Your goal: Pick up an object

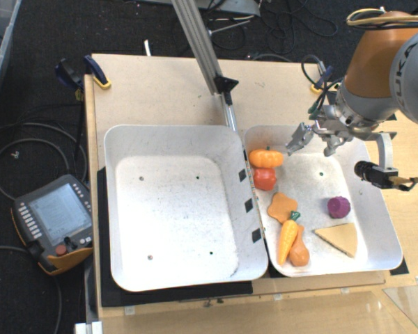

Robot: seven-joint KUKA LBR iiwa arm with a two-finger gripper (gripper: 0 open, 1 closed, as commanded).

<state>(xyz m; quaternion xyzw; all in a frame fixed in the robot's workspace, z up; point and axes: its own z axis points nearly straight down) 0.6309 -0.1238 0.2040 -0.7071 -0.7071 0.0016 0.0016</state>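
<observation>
I am finding the tool (313, 142) hovering with fingers spread and nothing between them, above the right bin (376, 221), near the orange fruit (266, 158), apparently positioning for a pick.

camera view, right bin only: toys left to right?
Tomato → carrot → cheese wedge. The purple toy shares the wedge's column, and the orange toy, cookie shape and lower orange piece overlap their neighbours, so all are left out. The gripper hangs open over the bin's far end.
</observation>
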